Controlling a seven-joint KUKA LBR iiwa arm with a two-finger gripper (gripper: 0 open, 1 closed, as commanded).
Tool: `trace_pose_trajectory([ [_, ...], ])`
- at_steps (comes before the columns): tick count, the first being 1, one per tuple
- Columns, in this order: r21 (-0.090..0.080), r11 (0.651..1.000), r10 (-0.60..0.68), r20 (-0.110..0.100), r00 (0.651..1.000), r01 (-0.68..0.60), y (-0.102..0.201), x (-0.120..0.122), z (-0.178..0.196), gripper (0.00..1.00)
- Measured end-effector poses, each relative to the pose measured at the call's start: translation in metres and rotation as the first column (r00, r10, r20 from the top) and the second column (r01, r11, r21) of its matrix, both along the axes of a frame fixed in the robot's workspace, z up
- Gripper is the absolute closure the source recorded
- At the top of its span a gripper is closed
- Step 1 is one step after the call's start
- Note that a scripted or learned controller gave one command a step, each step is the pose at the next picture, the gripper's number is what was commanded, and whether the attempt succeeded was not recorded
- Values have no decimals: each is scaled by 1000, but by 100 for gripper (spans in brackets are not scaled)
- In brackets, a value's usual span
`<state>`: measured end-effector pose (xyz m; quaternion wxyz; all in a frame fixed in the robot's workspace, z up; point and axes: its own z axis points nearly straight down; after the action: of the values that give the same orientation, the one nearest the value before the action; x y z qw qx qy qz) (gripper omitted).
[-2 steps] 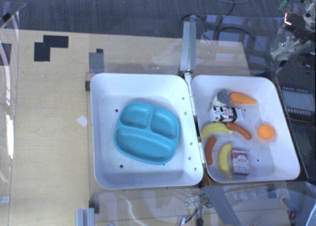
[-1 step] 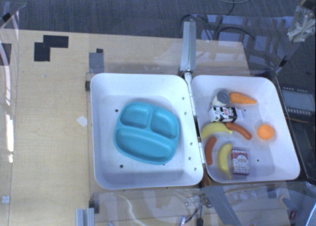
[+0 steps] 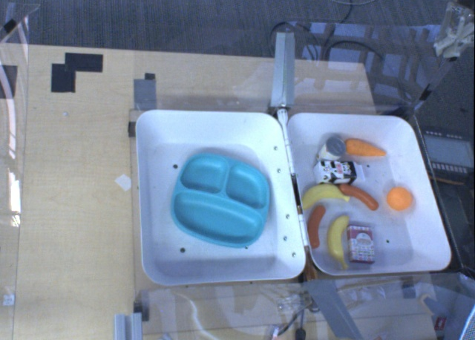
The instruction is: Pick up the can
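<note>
Up at the top right corner of the view the hand [image 3: 454, 30] hangs pale and blurred, well apart from both bins and above the floor beyond the desk [image 3: 82, 197]; whether it is released or clenched I cannot tell, and nothing is seen in it. The can [image 3: 336, 166] is in the right bin [image 3: 427, 182], in its far left part, and seems to lie on its side: a grey round end points away from the camera and a black-and-white label faces up. It is hemmed in. A carrot [image 3: 365, 148] lies just beside its grey end, a banana [image 3: 321, 194] curves against its near side, and a reddish sausage [image 3: 361, 197] lies close by on the right. An orange [image 3: 400, 198], a second banana [image 3: 338, 239], a second sausage [image 3: 316, 225] and a small red box [image 3: 361, 244] lie nearer the camera, apart from it. The left bin [image 3: 156, 182] holds a blue divided tray [image 3: 221, 199]. By my judgement the can is stiff and will not give under pressure, but its smooth round wall is slippery and, lying down, it may roll when nudged. Weight cannot be read from here; it may be a light toy. The best hold is probably across the middle of the body, closing on the two curved sides from above, in line with its length, so that the neighbours are not caught too.
</note>
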<state>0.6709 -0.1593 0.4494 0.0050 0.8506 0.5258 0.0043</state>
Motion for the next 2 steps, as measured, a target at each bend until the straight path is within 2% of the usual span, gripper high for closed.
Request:
trace_pose_trajectory([
  [2, -4, 1000, 22, 11, 1000, -22, 6, 3, 24, 100],
])
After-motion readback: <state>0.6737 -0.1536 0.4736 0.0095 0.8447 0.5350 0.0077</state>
